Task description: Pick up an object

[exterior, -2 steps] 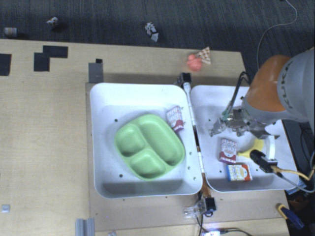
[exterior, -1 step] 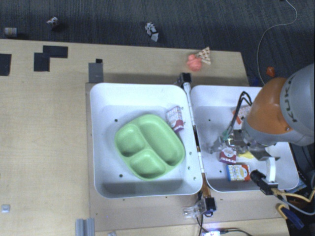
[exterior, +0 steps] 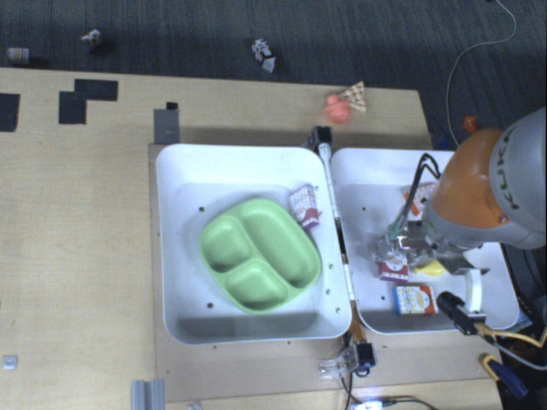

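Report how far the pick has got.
Done: the arm has reached into the right bin, with its gripper down among the small packets there.
In hand: nothing that can be confirmed; no object is visibly between the fingers.
Left: grasp and lift. An orange-and-white carton lies near the bin's front, and the green divided plate sits untouched in the left bin.
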`<state>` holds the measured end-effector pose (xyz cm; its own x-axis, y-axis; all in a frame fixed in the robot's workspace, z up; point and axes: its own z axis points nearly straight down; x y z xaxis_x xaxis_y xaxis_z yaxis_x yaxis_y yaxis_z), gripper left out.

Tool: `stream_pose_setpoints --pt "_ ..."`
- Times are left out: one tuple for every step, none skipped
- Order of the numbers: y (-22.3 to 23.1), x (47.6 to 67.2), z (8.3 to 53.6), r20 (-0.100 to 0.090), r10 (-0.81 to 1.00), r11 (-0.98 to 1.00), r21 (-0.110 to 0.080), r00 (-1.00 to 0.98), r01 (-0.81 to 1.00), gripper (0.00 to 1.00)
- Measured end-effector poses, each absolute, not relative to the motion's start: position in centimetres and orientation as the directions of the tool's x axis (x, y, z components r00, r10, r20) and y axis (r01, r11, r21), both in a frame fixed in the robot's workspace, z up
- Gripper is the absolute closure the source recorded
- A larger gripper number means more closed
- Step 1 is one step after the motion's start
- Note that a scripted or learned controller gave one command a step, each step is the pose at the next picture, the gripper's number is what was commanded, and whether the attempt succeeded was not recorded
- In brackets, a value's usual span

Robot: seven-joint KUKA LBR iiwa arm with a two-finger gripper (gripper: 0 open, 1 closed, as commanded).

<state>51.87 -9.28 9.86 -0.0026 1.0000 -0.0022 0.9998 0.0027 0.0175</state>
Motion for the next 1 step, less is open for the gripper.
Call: stream_pose_setpoints --pt "-4.75 48.77 18.70 0.000 1.000 0.004 0.004 -0.004 1.000 1.00"
